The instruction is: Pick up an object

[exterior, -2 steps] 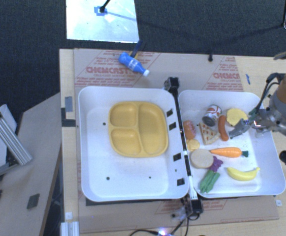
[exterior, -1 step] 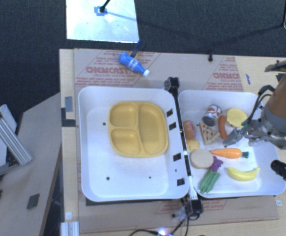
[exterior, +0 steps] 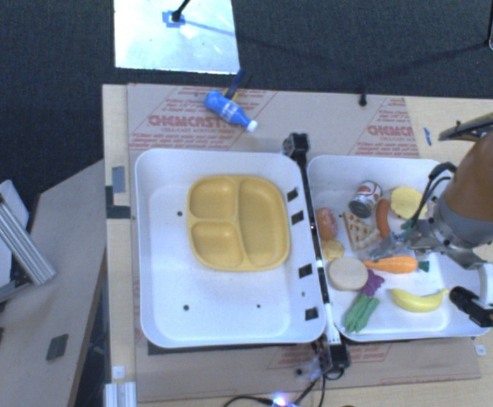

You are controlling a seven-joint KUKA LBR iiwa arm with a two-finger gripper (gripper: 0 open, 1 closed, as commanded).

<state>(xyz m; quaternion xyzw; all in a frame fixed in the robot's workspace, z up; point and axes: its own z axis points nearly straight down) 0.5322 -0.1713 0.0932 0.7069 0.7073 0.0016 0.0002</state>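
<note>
In the left bin [exterior: 165, 312] lies a yellow tray [exterior: 236, 222]; end effector [exterior: 396, 246] state unclear among toy food.

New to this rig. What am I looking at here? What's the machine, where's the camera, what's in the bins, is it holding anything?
One fixed camera looks down at a slant on a bench with two shallow white bins. The left bin holds a yellow divided plate. The right bin holds toy food: a banana, a carrot, a can, a round cracker and more. The grey and orange machine on the right is the robot arm, reaching over the right bin. Its hand sits low among the food near the carrot, but I cannot tell whether it grips anything. A blue bottle lies on the bench behind the bins.
</note>
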